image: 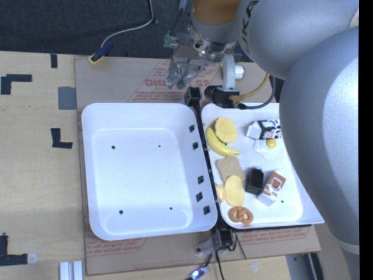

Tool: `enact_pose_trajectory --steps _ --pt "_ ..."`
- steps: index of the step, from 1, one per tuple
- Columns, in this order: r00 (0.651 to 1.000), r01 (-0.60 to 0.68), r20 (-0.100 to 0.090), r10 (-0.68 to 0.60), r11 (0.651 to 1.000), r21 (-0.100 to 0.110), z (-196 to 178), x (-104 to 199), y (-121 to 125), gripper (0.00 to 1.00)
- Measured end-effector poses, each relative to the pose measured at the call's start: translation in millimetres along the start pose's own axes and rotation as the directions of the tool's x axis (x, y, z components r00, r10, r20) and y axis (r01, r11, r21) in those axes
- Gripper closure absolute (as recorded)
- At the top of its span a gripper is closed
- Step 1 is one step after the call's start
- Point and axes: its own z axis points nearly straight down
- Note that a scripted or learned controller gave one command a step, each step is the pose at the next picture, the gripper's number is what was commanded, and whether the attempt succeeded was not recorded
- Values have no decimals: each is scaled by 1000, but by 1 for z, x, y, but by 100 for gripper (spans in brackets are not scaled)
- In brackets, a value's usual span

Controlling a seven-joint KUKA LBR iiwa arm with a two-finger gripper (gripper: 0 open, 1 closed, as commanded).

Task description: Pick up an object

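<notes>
The gripper (182, 77) is being held above the bins' far edge; its opening cannot be told. A banana (220, 144), pretzel (240, 216) and small boxes are being kept in the right bin (291, 212).

A brown cardboard sheet (116, 80) with red print lies on the wooden bench (35, 174), under the two white bins. At ten o'clock a white cable (131, 29) runs down to a blue and yellow plug (100, 52) resting at the sheet's far corner. Black tape marks (58, 139) dot the bench at nine o'clock. Dark cloth (76, 10) covers the twelve o'clock edge.
</notes>
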Motion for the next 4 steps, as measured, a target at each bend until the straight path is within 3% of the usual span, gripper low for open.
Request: enact_pose_trajectory --steps 1,2,4 --pt "1000 0 0 0 1000 2 -45 80 -25 100" --pt "1000 -3 0 3 1000 1 -102 125 -31 100" --pt "1000 -2 8 2 1000 7 -117 123 -31 100"
